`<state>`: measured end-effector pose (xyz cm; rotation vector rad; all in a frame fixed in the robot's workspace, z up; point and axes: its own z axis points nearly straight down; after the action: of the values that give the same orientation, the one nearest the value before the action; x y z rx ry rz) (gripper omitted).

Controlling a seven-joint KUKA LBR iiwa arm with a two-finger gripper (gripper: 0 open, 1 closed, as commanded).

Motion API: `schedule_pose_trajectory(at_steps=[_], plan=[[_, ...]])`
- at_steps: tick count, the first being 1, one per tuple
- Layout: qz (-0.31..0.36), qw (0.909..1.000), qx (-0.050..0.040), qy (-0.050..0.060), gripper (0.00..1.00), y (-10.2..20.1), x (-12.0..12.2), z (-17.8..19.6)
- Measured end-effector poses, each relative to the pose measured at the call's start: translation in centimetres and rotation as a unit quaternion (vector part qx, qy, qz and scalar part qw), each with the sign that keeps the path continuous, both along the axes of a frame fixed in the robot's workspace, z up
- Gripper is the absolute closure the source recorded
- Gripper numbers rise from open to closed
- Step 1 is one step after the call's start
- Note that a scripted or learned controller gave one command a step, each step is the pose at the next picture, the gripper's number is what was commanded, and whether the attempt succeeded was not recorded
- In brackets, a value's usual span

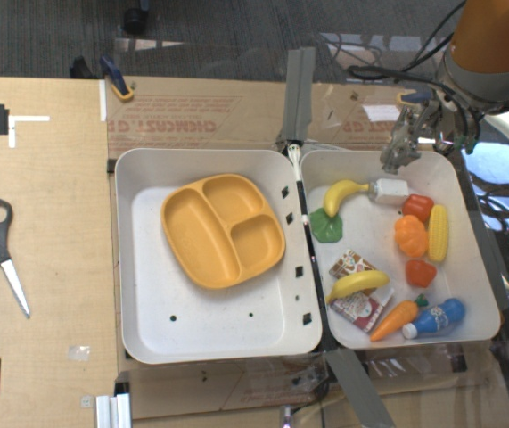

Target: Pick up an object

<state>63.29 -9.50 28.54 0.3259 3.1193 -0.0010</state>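
Wood covers the tabletop (40,239), and two white bins sit on it side by side. Scissors (0,248) lie on the wood, well apart from the bins.

The left bin (138,328) holds a yellow plate (223,230) with three parts.

The right bin (477,275) holds the toy food. A banana (343,194) curves near the top, and its lower end touches a green leaf (325,228). Just beside the banana lies a small white block (390,190). A red pepper (417,208) sits next to that block. Under the pepper is an orange (409,236), and a yellow corn (438,233) stands just beside it. A small red tomato (420,273) lies below the orange. A second banana (357,283) rests on a little snack pack (357,303). A carrot (394,319) lies near the front wall, touching a blue bottle (439,317).

The arm comes in from the right, grey with an orange part up high. Its gripper (401,154) hangs over the back edge of the right bin, just above the white block. The fingers point down and hold nothing. I cannot tell if they are spread or pressed together.
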Motion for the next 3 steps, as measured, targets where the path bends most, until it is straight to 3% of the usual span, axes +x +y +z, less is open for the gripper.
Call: schedule_pose_trajectory(at_steps=[1, 2, 3], plan=[[0.017, 0.9998, 0.0002, 0.001, 1.0, -3.3, -1.0, -11.2], [0.019, 0.9998, 0.0004, 0.0, 1.0, -1.4, 0.9, -2.8], [0.069, 0.9976, 0.0002, 0.002, 1.0, -5.5, -6.6, -16.2]])
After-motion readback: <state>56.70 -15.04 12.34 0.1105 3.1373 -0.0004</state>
